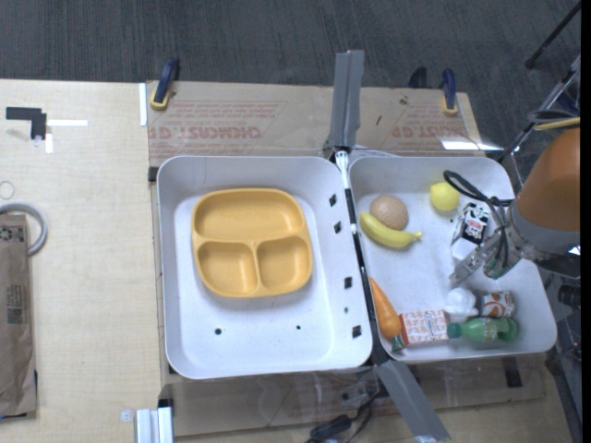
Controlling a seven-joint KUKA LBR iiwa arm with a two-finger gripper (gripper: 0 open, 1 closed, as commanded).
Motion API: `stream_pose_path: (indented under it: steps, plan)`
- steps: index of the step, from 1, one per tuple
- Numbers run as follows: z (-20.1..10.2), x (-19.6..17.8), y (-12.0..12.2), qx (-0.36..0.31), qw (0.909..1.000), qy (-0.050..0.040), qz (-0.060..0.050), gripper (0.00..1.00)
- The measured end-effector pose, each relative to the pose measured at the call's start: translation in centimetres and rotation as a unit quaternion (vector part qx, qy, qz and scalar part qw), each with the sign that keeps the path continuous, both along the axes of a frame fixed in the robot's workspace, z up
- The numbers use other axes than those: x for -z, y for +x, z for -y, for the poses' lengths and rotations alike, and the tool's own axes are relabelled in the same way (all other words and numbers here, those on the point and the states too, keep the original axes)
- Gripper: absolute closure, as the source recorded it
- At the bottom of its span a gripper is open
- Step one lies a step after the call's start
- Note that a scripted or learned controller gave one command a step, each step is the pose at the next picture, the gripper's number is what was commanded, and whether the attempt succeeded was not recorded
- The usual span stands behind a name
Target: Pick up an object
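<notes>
Since nothing sits between the jaws, gripper (pixel 468 268) is unloaded; open or closed, can't tell. Nearest: green bottle (pixel 487 331), slick and round; box (pixel 425 326), stiff, flat faces, probably easiest across its short sides. Carrot (pixel 386 309) at divider. Farther: banana (pixel 389 233), egg (pixel 390 212), lemon (pixel 443 196), all curved, likely roll.

1. The gripper (pixel 476 264) hangs over the right bin (pixel 417 178), toward its right side.
2. Left of it and a bit farther back: the egg (pixel 390 212), with the banana (pixel 389 233) touching it in front.
3. Behind it, near the back wall: the lemon (pixel 444 197).
4. Just in front of it: a can (pixel 496 304), a bottle (pixel 487 331) and a carton (pixel 424 327) in a row along the front edge.
5. Front-left: the carrot (pixel 385 311), against the divider.
6. Way off to the left: the left bin (pixel 247 353), with the divided tray (pixel 251 242) inside.
</notes>
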State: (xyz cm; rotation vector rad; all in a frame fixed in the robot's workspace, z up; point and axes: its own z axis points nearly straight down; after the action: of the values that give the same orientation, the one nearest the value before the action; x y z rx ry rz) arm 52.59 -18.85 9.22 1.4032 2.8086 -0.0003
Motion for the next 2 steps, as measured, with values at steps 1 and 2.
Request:
stream_pose_path:
  steps: [1, 2]
  plan:
    - [1.8, -9.9, 7.2, -0.033, 0.9995, -0.0006, 0.001, 1.0]
    - [-4.5, -12.0, 13.1, -0.039, 0.9992, -0.0001, 0.001, 1.0]
